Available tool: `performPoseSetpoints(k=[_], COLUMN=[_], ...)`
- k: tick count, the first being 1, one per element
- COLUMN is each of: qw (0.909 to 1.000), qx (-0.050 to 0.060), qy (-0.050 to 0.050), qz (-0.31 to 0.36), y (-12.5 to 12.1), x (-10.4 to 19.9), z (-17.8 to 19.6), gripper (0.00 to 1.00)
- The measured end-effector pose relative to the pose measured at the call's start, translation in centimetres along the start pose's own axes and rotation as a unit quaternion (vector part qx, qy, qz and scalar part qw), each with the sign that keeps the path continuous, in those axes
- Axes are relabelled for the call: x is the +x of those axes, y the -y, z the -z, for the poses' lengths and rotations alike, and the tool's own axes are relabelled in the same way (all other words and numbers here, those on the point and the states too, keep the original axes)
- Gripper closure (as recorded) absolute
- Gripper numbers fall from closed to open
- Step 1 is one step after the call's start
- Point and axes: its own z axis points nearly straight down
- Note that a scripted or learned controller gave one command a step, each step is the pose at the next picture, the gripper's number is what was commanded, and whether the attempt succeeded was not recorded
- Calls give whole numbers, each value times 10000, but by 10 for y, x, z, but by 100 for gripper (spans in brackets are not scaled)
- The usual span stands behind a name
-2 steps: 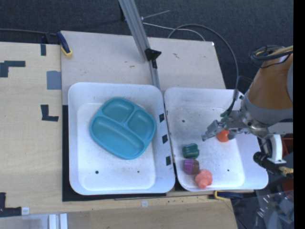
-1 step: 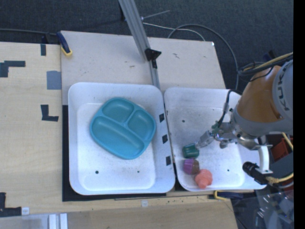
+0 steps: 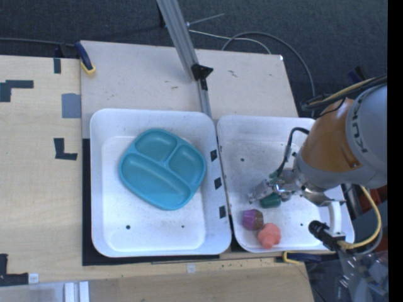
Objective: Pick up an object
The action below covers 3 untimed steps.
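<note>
A pale wooden worktop (image 3: 38, 187) carries two shallow white bins side by side. The left bin (image 3: 104, 231) holds a glossy turquoise divided plate (image 3: 162, 167), three moulded compartments in smooth hard plastic, lying flat and well apart from the action. The right bin (image 3: 252, 134), its floor scuffed and speckled, receives the grey arm (image 3: 371, 137) with its orange band, reaching in from the right.

The metallic end effector (image 3: 272, 190) sits low over the bin floor, touching or just above a small dark green object (image 3: 271, 201); whether that piece lies between its fingers, or how wide they stand, cannot be told from here.

Near the bin's front wall rest a rounded purple object (image 3: 253, 219) and, touching it, a soft-looking salmon-pink object (image 3: 269, 234), both lumpy and toy-like.

The risks, as judged: the green piece is small and smooth and could squirt sideways from a closing grip, or the fingers could close beside it and rise with nothing. A nudge might also roll it into the purple neighbour.
</note>
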Motion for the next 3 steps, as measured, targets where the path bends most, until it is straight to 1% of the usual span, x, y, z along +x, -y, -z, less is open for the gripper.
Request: performPoseSetpoints(k=[1, 2, 3], qw=[10000, 10000, 10000], qx=[23, -20, -26], qy=[9, 26, 30], qz=[0, -2, -5], y=[2, 1, 2], x=[-1, 6, 4], z=[8, 70, 132], gripper=[100, 100, 100])
